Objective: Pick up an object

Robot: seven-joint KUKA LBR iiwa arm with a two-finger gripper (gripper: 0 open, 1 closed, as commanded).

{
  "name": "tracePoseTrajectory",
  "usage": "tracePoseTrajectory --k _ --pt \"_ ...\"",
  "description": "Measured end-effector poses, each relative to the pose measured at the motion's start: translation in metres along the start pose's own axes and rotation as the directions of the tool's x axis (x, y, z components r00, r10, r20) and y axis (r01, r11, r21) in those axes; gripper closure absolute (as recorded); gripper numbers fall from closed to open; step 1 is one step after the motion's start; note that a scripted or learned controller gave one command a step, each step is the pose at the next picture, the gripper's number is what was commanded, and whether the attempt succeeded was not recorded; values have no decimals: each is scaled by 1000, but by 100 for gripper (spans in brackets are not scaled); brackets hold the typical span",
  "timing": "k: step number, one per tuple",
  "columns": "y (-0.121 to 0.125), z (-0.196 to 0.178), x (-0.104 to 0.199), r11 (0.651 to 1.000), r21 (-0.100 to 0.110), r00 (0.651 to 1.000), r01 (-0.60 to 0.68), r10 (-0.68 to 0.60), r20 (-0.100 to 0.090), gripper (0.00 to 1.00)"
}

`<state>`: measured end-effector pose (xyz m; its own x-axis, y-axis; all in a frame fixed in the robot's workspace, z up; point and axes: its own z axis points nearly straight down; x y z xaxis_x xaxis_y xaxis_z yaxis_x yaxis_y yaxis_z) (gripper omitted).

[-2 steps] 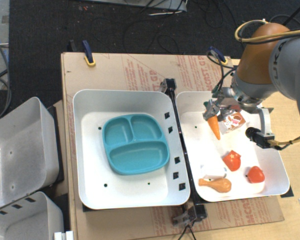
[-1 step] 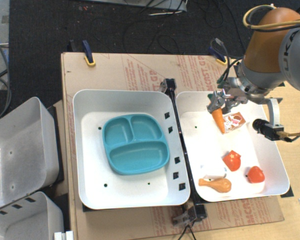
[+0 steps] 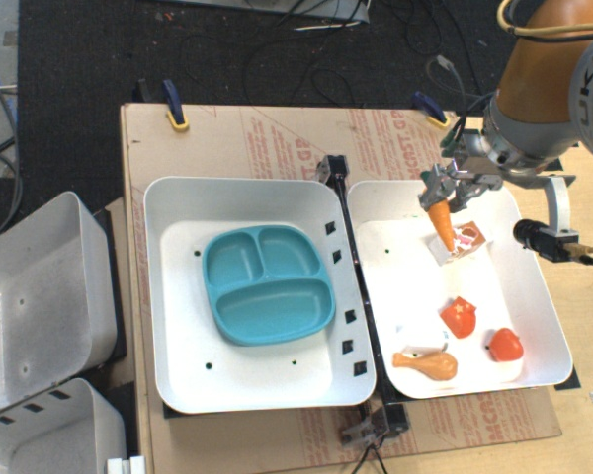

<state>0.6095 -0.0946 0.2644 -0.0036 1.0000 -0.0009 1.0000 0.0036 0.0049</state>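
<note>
The gripper (image 3: 441,192) sits over the far end of the right bin (image 3: 534,294), with an orange carrot (image 3: 442,223) hanging point-down from between its fingers; the claw reads as closed on the carrot's top end, and the carrot appears clear of the bin floor, though the slant of the view makes the gap hard to judge. Just beside the carrot's tip lies a small white and red packet (image 3: 463,239), resting on the floor and not gripped. Further toward the near end of the same bin are a red strawberry-like piece (image 3: 459,317), a red tomato-like piece (image 3: 505,344) and a tan drumstick (image 3: 430,363), all well apart from the gripper. The left bin (image 3: 168,294) holds a teal divided plate (image 3: 268,284). Judgement: the grasp step looks made and the lift is in hand. The next move calls for a steady rise with the grip kept firm, since the carrot is held by one end only and could swing or slip. The carrot's tip should also stay off the packet and the bin's far wall.
</note>
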Motion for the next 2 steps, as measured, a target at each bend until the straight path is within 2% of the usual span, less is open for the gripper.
tracePoseTrajectory --k 2 --pt "-30 0 101 1000 7 1000 5 -5 -2 100"
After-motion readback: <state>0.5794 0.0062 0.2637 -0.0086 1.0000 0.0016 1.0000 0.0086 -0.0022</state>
